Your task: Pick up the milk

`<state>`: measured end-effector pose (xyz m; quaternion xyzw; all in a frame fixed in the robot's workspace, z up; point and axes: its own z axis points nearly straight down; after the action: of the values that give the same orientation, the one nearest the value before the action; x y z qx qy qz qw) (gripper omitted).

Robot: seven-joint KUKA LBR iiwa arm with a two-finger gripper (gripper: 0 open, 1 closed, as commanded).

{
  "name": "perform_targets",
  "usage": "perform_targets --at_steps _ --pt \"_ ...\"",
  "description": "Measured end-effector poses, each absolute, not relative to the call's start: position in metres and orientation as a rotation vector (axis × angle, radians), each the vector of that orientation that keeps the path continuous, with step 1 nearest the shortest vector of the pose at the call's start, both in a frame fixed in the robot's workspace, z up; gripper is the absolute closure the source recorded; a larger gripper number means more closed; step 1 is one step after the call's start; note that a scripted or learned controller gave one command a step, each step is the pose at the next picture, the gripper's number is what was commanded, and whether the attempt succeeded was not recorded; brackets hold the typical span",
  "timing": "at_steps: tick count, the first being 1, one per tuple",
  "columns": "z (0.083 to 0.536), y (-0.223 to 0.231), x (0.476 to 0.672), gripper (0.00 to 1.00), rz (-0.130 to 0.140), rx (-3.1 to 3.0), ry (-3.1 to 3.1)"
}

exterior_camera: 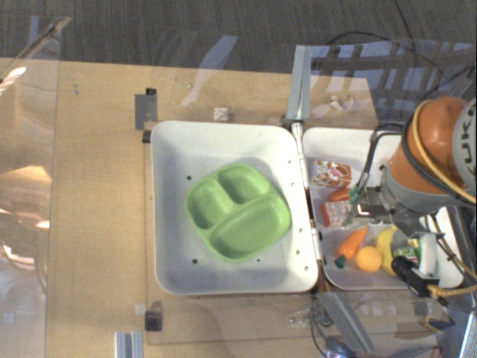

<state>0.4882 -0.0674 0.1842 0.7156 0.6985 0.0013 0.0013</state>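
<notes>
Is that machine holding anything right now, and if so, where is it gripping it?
It cannot be told. The gripper sits low over the right white bin, beside a small red-and-white carton, but the arm's grey body hides whether anything is between its fingers.

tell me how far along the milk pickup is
Nothing looks done yet: the milk carton lies flat in the right bin, not lifted. In hand: the arm has reached over that bin, its claw low among the items by a small red packet, nearer the viewer than the carton. Left: get onto the milk, grip it and lift.
</notes>
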Motion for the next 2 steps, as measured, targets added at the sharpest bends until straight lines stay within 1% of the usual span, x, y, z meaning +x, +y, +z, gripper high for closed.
perform_targets --at_steps 1,2 --pt "0.245 -0.085 0.489 1.0 0.006 2.526 1.861" --pt "0.251 -0.051 0.536 1.0 0.003 2.77 1.478"
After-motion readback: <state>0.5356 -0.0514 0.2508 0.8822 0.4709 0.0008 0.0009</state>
